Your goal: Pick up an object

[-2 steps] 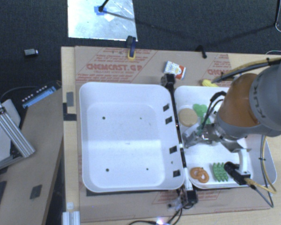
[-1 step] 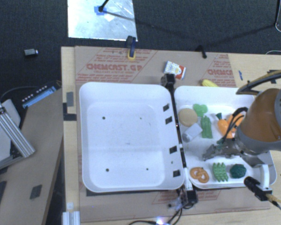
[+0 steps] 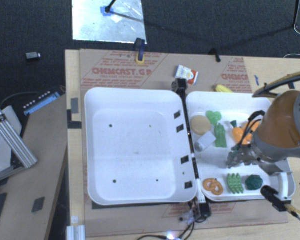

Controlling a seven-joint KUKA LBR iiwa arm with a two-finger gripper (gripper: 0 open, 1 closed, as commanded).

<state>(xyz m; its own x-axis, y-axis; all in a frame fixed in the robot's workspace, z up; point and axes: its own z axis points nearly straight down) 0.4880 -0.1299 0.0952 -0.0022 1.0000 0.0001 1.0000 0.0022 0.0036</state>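
Arm (image 3: pixel 285 126) bent low over right bin (image 3: pixel 285 184), gripper (image 3: pixel 235 159) pointing down (near green toys) — grip state unclear

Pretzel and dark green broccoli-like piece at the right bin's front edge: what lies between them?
In the camera view, a light green ridged block lies between the pretzel and the dark green piece.

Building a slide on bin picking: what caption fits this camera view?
KUKA arm's gripper lowered into the right bin among toy foods, near a pretzel.
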